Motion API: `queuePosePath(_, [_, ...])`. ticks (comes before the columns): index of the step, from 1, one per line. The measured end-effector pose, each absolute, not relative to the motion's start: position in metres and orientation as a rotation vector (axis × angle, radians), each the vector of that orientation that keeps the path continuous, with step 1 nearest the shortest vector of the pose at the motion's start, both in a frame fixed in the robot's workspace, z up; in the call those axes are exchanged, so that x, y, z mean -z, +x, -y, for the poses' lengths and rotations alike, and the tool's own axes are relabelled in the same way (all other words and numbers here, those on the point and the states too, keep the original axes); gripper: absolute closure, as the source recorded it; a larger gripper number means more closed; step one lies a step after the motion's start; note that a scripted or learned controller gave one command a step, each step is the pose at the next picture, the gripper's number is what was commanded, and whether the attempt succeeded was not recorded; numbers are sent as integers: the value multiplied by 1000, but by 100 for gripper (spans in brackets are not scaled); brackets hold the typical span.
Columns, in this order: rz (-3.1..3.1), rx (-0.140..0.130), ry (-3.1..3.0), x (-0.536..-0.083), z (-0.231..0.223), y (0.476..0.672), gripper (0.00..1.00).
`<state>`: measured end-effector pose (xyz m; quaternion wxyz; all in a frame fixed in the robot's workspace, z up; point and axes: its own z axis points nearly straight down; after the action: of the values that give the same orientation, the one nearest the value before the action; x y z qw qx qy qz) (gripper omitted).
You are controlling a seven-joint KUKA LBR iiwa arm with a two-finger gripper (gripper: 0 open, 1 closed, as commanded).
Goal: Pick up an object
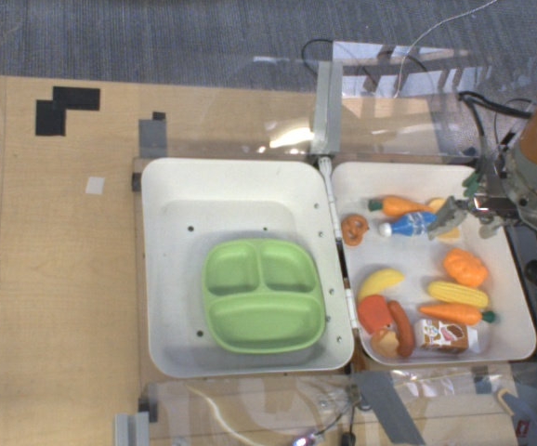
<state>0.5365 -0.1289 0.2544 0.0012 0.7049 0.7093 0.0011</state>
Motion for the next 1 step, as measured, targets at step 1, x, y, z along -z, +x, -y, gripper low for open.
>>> queuePosePath(1, [-2434,-3,1981,-192,206,555,0])
